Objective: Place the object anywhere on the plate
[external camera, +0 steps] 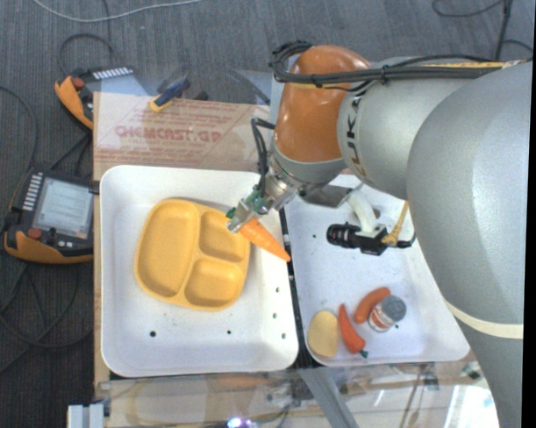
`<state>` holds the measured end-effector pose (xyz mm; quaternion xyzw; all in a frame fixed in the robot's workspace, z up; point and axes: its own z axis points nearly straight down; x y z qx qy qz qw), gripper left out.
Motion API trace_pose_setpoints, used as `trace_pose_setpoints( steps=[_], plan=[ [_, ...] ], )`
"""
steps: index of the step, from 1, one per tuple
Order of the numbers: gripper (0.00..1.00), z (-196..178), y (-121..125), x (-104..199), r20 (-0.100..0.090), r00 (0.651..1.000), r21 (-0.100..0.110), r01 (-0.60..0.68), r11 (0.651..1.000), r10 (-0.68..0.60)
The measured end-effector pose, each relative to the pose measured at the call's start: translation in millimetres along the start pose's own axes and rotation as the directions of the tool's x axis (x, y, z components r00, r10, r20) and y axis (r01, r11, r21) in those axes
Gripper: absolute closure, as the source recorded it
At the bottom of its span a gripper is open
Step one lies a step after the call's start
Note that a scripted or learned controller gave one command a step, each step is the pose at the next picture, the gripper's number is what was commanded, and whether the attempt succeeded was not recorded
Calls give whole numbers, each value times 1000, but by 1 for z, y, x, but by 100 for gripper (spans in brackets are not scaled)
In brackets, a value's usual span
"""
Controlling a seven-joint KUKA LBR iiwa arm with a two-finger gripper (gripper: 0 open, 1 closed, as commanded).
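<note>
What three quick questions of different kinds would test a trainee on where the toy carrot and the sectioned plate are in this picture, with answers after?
1. True or false: the orange plastic carrot lies wholly inside one compartment of the yellow three-compartment plastic plate.
2. Which white bin holds the plate? A) the one on the picture's left B) the one on the picture's right
3. Fill in: the carrot's pointed end reaches toward the ____ between the two bins.

Key:
1. False. It sits at the plate's right edge under the claw, its pointed end past the rim.
2. A, the shallow white left bin.
3. Divide.
</note>
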<state>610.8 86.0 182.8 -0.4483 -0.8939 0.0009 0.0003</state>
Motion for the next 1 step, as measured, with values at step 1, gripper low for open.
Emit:
trace_pose_setpoints(
  steps=[1],
  plan=[
    [0, 0, 0, 0, 0, 1000, 0, 0, 1000, 0]
  ],
)
